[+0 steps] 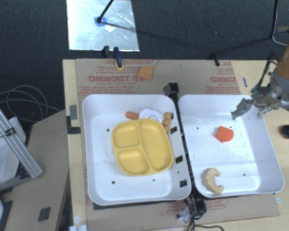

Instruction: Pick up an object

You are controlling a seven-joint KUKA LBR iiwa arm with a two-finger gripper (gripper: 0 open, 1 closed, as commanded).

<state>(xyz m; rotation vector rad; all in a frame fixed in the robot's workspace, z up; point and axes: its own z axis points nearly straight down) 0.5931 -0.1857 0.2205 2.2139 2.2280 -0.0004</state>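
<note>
The pale croissant [213, 180] curves top to bottom, lower right. The gripper [250, 108] hangs open, holding nothing.

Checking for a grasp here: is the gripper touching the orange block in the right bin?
Apart. The camera view shows the gripper near the right bin's far right edge, with bare white bin floor between it and the orange block.
</note>
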